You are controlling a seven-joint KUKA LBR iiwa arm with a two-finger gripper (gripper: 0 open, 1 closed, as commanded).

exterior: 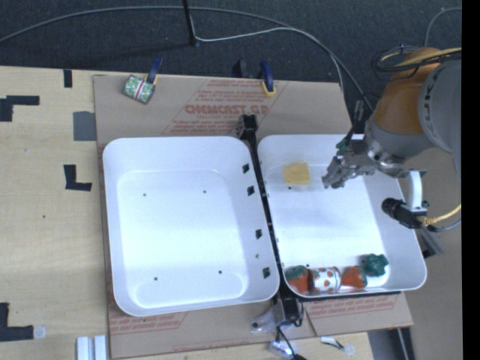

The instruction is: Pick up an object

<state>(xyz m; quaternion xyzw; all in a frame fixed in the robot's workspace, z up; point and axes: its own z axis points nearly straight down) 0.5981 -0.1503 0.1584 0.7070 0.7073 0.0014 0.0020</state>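
We find the gripper (335, 175) over the upper part of the right bin (390, 235), hanging from the grey arm (420, 107) with its orange band, which enters from the right. Its dark fingers point down and to the left toward the bin floor. At this slant and size we cannot tell whether they stand open or closed, and we see nothing between them.

Just to the left of the gripper lies a yellow block (297, 174), flat on the bin floor and apart from the claw. We record bare white floor between the two and no obstruction there.

Along the lower wall of the same bin we note a row of small items: an orange and green piece (298, 278), a white can-like item with red spots (325, 279), an orange-red piece (354, 278) and a green piece (373, 262). They lie close together, some touching, and well apart from the gripper.

A black fitting (403, 212) on the arm overhangs the right rim of this bin.

The left bin (120, 201) stands beside the right one, the two parted by a dark divider with clips (259, 201). Both bins rest on a cardboard sheet (217, 107). On its upper edge we observe a small green and white object (139, 88) by a blue clamp (154, 69), and a second clamp with a yellow tip (267, 79). A black cable (187, 13) runs across the dark floor above.
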